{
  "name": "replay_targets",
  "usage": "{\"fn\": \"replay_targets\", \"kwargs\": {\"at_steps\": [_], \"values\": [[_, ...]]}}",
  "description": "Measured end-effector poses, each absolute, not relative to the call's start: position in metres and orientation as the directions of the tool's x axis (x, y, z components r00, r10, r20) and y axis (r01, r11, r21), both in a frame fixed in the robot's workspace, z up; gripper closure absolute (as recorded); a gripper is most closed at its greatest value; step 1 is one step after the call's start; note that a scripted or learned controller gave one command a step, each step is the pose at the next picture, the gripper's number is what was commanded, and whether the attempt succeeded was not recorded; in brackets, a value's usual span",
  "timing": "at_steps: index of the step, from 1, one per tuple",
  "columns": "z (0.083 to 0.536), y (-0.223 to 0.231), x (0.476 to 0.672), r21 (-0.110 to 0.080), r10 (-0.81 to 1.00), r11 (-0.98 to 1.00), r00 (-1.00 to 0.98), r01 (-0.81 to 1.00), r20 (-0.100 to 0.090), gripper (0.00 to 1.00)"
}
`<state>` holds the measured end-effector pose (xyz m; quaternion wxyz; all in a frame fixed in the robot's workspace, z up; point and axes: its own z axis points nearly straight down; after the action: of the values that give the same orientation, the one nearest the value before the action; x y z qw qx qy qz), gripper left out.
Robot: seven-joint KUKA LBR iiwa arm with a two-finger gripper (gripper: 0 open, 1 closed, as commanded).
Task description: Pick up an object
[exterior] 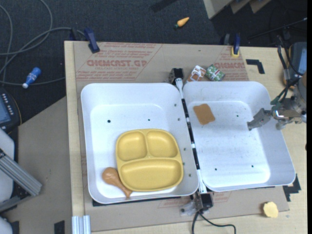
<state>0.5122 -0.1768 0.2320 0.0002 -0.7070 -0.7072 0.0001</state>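
Brown flat piece lies on the floor of the right bin, well to the left of the end effector and slightly farther from the camera. The bench is a brown board with red lettering, clamped at its far edge, standing on dark carpet strewn with cables. The end effector hangs over the right bin's right part; I cannot tell how its jaws stand, and nothing shows between them. Bare white bin floor stretches left and nearer of it. Far to its left, the left bin carries a yellow divided plate and an orange drumstick.
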Motion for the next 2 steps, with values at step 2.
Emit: {"fn": "replay_targets", "kwargs": {"at_steps": [2], "values": [[0.099,-0.092,0.636,0.000,1.000,0.006,-0.006,1.000,0.001,0.00]]}}
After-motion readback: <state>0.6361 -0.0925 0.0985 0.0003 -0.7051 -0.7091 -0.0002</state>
